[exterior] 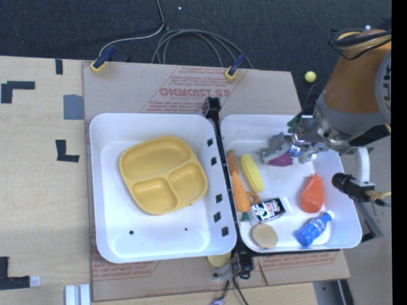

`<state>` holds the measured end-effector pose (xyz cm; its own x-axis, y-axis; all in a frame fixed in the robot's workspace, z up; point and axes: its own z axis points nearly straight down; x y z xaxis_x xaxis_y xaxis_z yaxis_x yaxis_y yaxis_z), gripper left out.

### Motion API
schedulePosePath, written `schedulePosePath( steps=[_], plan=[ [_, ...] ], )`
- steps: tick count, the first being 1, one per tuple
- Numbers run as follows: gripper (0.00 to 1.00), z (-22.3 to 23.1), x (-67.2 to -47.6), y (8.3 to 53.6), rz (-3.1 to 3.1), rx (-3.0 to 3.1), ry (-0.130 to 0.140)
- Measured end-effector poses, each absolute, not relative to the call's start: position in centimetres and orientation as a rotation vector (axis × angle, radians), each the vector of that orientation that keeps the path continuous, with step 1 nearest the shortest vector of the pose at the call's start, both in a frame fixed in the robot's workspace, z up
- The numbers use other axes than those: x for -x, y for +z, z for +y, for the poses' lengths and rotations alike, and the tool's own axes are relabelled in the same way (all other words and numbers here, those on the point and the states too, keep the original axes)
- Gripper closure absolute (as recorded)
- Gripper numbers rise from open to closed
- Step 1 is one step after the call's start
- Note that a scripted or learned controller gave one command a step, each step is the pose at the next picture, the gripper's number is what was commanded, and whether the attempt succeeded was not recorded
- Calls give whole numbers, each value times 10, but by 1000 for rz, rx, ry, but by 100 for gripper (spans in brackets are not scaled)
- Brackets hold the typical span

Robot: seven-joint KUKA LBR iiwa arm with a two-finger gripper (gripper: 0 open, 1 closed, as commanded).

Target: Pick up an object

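The claw sits low in the right bin, at about twelve o'clock of that bin's middle, with the arm coming in from three o'clock. Whether it is open or closed I cannot tell; the metal parts blur together there.

The nearest candidate is a purple object lying just beside the claw, at its five-to-six o'clock, apparently touching or nearly so (too small to name with any confidence). Nothing is visibly held.

Other choices lie farther off: a yellow corn cob at about seven o'clock of the claw, its long axis running roughly eleven to five, and an orange carrot beyond it with its long axis nearly twelve to six. An orange bottle sits at four o'clock, well apart.

My judgement: the coming move turns on a short shift toward six o'clock onto the purple object.
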<state>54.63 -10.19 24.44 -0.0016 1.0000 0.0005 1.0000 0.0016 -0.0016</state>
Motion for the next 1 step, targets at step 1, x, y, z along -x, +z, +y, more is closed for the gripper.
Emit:
schedulePosePath(
  steps=[1],
  plan=[
    [0,-70,-567,183,-2222,2214,5]
  ],
)
